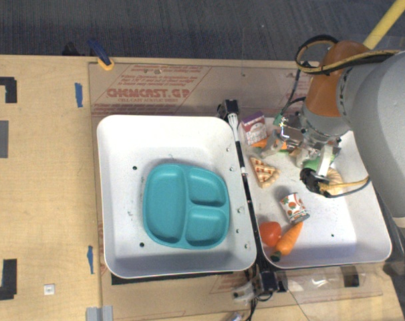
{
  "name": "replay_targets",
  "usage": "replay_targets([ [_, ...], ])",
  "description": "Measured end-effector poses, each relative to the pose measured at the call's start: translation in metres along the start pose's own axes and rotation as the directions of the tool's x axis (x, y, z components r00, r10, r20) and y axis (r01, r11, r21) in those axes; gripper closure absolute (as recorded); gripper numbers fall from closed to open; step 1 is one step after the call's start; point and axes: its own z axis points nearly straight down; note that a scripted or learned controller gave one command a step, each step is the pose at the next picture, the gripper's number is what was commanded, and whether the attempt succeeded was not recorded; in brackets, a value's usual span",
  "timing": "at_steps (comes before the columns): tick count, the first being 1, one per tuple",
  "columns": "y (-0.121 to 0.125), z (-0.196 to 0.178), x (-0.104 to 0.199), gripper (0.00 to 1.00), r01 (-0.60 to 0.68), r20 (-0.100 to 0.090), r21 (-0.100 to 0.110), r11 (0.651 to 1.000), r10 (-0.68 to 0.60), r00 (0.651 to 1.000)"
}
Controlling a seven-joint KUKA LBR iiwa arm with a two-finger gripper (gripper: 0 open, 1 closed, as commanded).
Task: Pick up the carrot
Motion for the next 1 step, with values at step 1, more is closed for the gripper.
replay_targets([
  [1, -0.0784, -0.0545, -0.0402, 0.0, -0.08, -0.003, -0.001, 0.997, 0.08, 0.997],
])
